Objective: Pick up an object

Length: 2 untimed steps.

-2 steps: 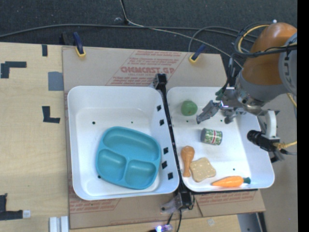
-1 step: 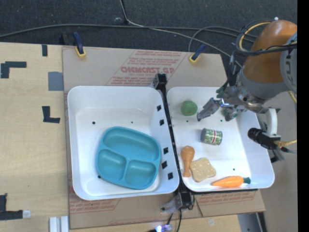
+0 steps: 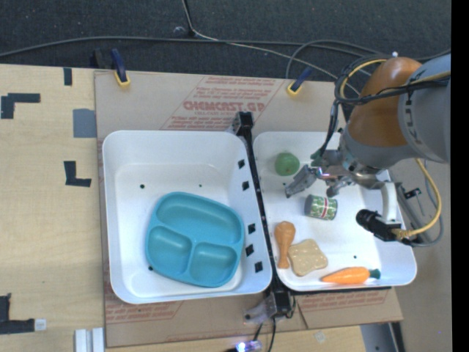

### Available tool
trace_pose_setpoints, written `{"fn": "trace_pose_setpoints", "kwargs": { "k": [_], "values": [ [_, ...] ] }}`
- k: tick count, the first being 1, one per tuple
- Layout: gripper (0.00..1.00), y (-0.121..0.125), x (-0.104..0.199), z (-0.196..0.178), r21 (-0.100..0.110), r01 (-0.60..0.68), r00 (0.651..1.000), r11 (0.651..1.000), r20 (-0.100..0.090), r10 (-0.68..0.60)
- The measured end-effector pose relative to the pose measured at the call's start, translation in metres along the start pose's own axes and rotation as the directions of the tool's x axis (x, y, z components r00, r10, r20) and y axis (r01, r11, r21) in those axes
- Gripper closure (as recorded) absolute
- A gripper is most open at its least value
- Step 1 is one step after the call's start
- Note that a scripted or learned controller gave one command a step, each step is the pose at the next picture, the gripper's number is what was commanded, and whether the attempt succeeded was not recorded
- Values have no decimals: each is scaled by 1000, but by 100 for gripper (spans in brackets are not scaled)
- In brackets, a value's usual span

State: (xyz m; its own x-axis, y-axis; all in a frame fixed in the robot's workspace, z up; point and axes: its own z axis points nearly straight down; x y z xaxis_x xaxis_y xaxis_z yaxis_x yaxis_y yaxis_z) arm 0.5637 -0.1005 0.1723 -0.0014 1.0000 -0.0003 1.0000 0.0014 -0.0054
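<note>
Can point(image 3: 321, 207): laid on its side in the right bin point(image 3: 396, 273), unheld.
Arm point(image 3: 388, 116): extended from the right, wrist lowered over the bin.
Gripper point(image 3: 316, 182): fingers spread, positioned just above the can.

**My tool over the right bin**

My grey two-finger tool point(image 3: 316, 182) hangs with fingers spread above the right shallow white bin point(image 3: 388, 273), nothing between them. Just below sits a small green-labelled can point(image 3: 321, 207) on its side; a round green ball point(image 3: 287, 163) lies to the left. Nearer the front lie a brown drumstick point(image 3: 283, 242), a tan bread slice point(image 3: 307, 257) and an orange carrot point(image 3: 346, 275). The left white bin point(image 3: 121, 218) holds a turquoise divided plastic plate point(image 3: 195, 238).
</note>
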Motion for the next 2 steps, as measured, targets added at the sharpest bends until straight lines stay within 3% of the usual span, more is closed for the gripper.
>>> {"fn": "trace_pose_setpoints", "kwargs": {
  "k": [1, 2],
  "values": [
    [0, 1, -9, 56, -11, -1, 1000, 1000, 6, 2],
    [0, 1, -8, 70, -5, 0, 1000, 1000, 0, 0]
  ]
}}
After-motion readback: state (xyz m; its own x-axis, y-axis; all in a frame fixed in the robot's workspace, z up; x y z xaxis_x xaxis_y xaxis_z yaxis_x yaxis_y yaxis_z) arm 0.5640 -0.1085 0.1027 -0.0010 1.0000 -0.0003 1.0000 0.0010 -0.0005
